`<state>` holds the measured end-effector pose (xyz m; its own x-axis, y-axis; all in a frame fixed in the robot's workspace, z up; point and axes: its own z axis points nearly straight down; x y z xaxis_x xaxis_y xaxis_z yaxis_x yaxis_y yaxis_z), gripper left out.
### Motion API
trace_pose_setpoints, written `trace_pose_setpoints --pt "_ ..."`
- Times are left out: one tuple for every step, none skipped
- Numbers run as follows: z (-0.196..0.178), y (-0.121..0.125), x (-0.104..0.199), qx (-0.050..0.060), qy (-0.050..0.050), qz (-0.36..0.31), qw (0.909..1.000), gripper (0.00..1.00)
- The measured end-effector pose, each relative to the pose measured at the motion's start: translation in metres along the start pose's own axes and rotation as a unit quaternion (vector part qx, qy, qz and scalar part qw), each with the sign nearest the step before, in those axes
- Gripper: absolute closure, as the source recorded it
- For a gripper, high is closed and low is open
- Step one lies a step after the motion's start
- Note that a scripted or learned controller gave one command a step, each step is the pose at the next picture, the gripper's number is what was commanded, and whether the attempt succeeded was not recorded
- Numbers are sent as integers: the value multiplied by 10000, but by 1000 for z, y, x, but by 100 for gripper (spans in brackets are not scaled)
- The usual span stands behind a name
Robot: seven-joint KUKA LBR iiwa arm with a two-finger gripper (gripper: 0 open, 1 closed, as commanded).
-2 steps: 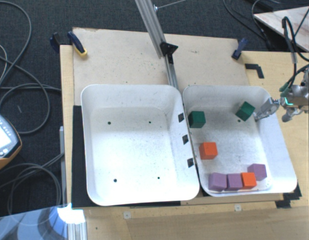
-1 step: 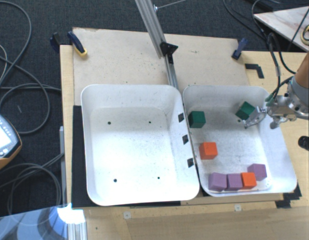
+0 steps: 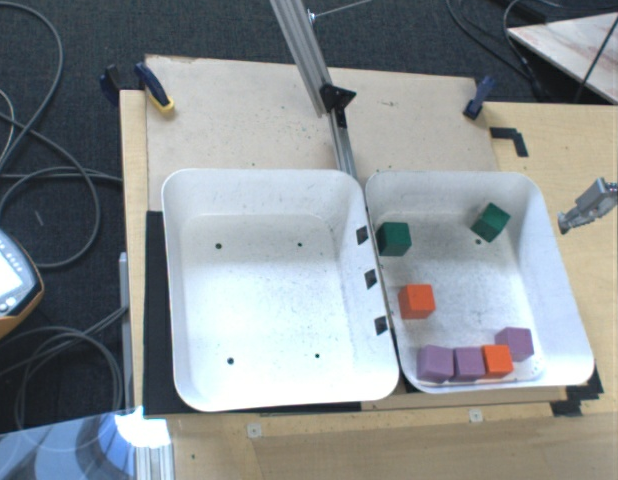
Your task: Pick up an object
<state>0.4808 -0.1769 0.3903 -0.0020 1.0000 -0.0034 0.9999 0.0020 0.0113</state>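
Note:
The right bin (image 3: pixel 549 268) holds several small blocks. Two green blocks lie toward its far side, one by the left wall (image 3: pixel 394 238) and one tilted further right (image 3: pixel 490 222). An orange block (image 3: pixel 417 301) sits near the middle. Along the near wall, two purple blocks (image 3: pixel 451 363), a second orange block (image 3: pixel 498 361) and another purple block (image 3: pixel 516 343) are bunched together. My gripper (image 3: pixel 589 206) pokes in at the right edge of the view, outside the right bin's wall, with nothing seen in it.
The left bin (image 3: pixel 189 268) stands beside the right one, their walls touching. A slanted metal post (image 3: pixel 304 43) rises from the bench behind them. Blue clamps (image 3: pixel 154 86) hold the board's far corners. Cables lie on the floor at left.

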Motion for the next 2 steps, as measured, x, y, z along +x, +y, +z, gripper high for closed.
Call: trace_pose_setpoints --pt "2 19 49 39 16 -21 10000 0" --pt "-50 71 131 10 23 -42 10000 0"
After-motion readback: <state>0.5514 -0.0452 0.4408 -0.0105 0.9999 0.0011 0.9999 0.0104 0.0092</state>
